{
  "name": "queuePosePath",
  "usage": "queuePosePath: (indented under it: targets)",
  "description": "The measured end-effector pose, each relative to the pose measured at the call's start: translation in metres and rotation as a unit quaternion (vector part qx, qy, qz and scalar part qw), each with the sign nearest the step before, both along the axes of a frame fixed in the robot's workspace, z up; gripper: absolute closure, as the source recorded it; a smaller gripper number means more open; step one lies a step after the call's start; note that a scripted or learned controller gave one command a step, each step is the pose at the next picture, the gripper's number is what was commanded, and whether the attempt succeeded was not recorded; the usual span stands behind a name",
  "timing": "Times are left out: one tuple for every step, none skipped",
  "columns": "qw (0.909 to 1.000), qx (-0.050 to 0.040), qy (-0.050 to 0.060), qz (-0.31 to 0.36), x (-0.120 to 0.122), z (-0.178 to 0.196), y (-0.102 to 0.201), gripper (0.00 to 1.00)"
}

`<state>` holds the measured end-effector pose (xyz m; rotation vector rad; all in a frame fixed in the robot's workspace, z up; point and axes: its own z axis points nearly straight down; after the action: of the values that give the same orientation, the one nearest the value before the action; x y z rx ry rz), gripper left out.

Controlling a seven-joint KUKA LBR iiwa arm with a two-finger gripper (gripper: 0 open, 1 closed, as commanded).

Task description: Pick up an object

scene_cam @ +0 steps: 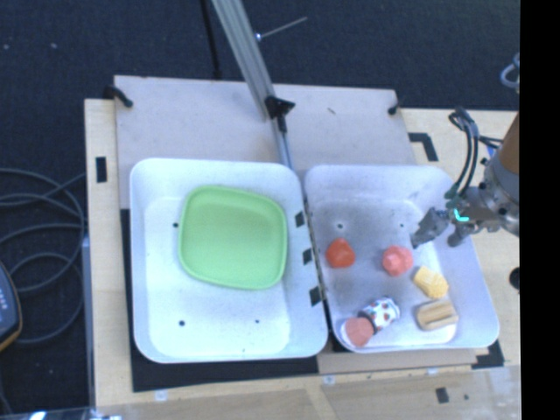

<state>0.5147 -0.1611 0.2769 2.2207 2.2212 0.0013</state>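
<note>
The right bin (367,191) holds several small items: an orange-red ball (340,254), a pink-red lump (397,260), a yellow piece (430,282), a tan bread-like piece (436,314), a small red-and-white can (381,312) on its side and a red disc (358,330). My gripper (443,231) hangs over the bin's right side, up and to the right of the pink-red lump and above the yellow piece. Its two dark fingers stand apart, open, with nothing between them.
The left bin (157,304) carries a light green square plate (234,236). A metal pole (249,51) slants down to the bins' shared far edge. Cables (468,147) trail from the wrist at the right.
</note>
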Motion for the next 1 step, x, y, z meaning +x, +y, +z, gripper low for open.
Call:
queuePosePath:
  targets:
    - [1.0000,0.0000,0.000,0.000,0.0000,0.0000,0.0000,0.00]
